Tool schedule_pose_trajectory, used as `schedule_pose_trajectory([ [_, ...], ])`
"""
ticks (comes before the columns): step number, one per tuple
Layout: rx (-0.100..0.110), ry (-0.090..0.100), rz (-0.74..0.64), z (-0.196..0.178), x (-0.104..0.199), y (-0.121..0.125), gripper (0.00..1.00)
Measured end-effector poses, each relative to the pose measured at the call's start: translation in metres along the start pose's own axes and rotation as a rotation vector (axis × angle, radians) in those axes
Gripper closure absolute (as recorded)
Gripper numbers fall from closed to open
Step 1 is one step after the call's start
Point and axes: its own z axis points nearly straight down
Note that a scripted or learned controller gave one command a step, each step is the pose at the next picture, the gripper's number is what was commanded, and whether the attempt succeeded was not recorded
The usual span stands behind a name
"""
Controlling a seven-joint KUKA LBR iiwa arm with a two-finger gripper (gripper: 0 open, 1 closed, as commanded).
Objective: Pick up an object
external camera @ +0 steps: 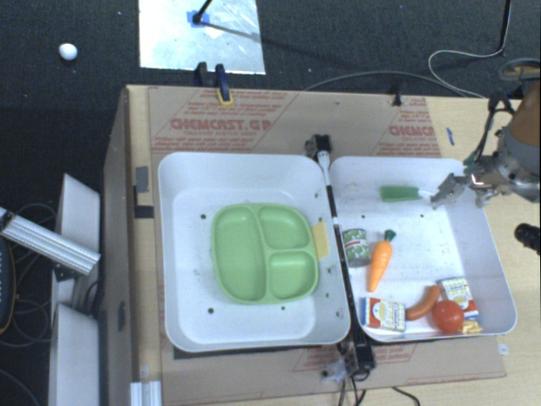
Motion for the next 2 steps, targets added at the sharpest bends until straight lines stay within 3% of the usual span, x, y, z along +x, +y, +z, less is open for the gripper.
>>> schedule_pose_trajectory([
  [1, 0.004, 0.004, -0.002, 0.102, 0.033, 0.001, 0.0],
  [2, 0.005, 0.004, -0.001, 0.102, 0.081, -0.053, 0.0],
])
